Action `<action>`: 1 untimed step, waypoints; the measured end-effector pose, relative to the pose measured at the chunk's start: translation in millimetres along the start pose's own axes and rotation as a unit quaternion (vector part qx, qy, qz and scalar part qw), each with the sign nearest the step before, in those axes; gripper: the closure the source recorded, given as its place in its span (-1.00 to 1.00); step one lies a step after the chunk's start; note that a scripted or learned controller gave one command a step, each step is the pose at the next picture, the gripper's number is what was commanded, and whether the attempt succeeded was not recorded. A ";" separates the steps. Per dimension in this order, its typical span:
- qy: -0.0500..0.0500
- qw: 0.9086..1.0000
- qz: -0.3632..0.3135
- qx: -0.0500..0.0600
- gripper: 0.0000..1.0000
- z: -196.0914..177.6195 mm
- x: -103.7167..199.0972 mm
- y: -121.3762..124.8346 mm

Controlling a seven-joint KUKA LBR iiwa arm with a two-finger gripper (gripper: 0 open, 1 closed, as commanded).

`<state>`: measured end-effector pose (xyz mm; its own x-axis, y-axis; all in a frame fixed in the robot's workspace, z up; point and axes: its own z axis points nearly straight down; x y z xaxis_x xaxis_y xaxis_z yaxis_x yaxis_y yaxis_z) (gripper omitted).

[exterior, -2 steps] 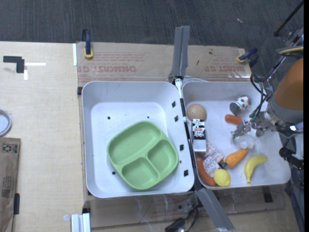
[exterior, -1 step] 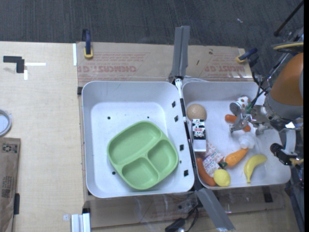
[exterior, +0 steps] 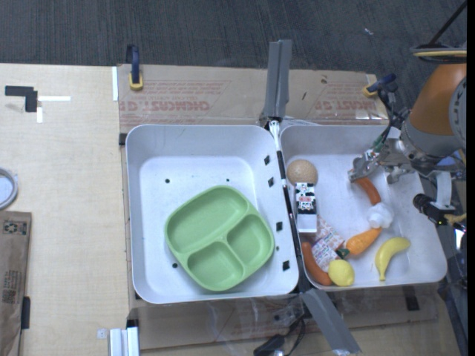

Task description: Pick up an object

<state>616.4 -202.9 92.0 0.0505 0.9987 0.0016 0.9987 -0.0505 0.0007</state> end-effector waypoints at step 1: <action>-0.001 0.998 0.064 0.001 -1.00 0.4 15.3 -9.4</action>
